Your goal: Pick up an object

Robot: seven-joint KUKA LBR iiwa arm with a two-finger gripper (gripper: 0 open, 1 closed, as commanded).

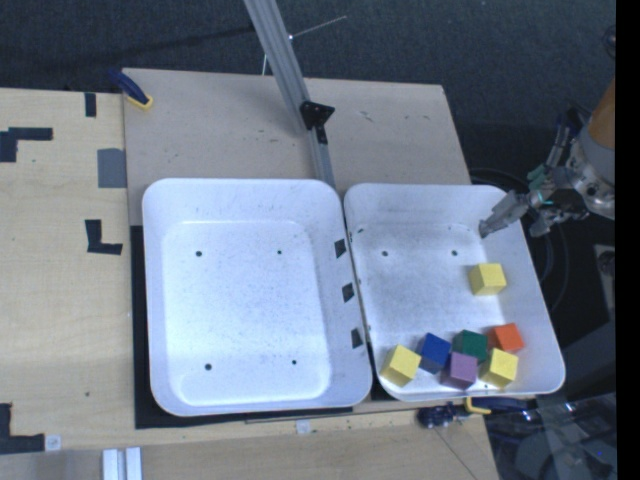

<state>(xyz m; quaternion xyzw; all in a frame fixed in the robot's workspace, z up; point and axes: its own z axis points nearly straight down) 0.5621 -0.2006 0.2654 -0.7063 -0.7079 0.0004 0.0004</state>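
Note:
Several small cubes lie in the right bin (415, 268). One yellow cube (488, 279) sits alone near the bin's right wall. Along the front edge cluster an orange cube (508, 337), a green cube (469, 345), a blue cube (434, 350), a purple cube (462, 368) and two more yellow cubes (402, 365) (501, 368). My gripper (516, 224) hangs over the bin's far right corner, above and behind the lone yellow cube. It is open, and nothing is between its fingers.
The left bin (240, 288) stands beside the right one. A slanted metal pole (285, 58) with a black clamp (317, 115) runs down to the gap between the bins. A blue and yellow tool (445, 415) lies just in front of the right bin.

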